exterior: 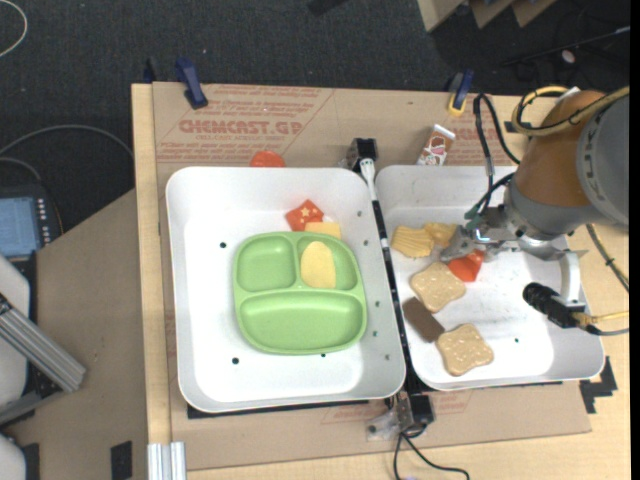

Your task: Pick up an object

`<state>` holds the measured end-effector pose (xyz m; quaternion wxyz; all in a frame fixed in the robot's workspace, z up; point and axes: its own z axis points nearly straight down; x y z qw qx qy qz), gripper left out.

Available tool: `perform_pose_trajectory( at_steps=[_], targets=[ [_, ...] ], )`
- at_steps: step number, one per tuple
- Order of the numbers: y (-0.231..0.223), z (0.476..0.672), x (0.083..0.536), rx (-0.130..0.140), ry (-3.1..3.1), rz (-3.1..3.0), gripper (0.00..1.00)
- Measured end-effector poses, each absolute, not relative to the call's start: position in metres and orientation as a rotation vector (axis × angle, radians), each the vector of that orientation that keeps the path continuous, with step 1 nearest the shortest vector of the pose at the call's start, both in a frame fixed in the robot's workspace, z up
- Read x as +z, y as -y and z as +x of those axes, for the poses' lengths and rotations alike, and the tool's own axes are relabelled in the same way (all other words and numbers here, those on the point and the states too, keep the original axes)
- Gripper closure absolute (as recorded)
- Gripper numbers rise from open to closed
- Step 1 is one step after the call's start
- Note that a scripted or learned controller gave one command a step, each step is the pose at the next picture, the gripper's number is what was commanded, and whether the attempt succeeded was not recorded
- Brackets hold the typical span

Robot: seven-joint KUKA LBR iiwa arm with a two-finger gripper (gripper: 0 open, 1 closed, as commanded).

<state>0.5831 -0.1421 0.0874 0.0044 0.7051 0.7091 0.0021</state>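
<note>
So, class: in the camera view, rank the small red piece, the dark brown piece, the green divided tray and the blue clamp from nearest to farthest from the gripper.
1. Small red piece, right bin, just below the gripper.
2. Dark brown piece, right bin, near the divider.
3. Green divided tray, left bin.
4. Blue clamp, the bench's far left corner.

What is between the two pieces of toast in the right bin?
In the camera view, a dark brown flat piece lies between the upper toast slice and the lower toast slice, a bit to their left, on the right bin floor.
</note>
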Motion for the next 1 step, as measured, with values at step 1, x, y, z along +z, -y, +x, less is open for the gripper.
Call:
perform_pose_trajectory(
  at_steps=[1],
  targets=[
    [0.0734,0.5904,0.1920,0.016,-2.225,2.206,1.00]
  ],
)
